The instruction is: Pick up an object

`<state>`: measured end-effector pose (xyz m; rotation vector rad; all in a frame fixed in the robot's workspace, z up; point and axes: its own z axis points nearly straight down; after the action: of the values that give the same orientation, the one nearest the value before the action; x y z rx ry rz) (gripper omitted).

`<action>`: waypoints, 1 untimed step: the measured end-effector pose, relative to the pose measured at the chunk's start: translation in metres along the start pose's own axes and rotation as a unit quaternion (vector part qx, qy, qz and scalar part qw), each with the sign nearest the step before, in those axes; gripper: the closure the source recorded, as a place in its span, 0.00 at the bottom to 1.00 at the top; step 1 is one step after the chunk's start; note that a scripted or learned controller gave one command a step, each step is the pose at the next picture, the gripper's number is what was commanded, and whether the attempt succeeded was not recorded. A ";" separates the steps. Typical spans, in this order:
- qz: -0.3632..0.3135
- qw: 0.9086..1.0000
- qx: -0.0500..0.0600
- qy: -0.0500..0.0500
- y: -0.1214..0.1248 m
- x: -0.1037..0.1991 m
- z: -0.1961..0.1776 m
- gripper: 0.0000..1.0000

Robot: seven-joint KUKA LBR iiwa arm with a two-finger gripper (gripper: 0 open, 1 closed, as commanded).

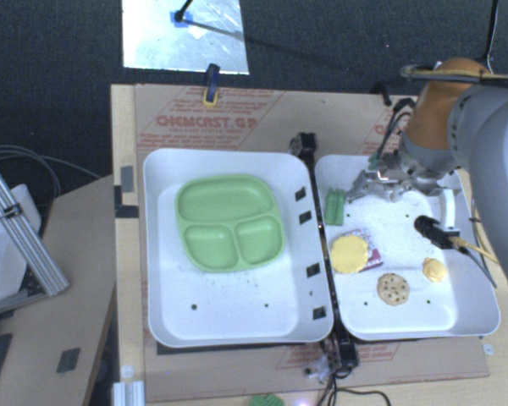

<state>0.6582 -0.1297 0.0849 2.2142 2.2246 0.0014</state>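
The gripper (374,184) hangs over the upper part of the right bin (474,311), right of centre in the frame. Whether it is released or clenched cannot be told; nothing is visibly gripped.

Candidate objects, all in the right bin:
- Green block (334,206), against the bin's left wall, just beside the gripper. Probably light, stiff plastic. Grip across its narrow width; the wall may obstruct one side.
- Yellow disc (349,253), lower, lying on a pink packet (372,259). Likely smooth and slippery; grip at opposite edges.
- Cookie (393,289), near the bottom. Flat and low, so hard to grip.
- Yellow lump (434,269), lower right. Small, rounded; it may roll.
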 end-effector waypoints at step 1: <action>0.003 1.000 -0.001 -0.001 -0.003 -0.065 -0.001 0.00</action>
<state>0.6557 -0.1950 0.0859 2.2189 2.2158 0.0027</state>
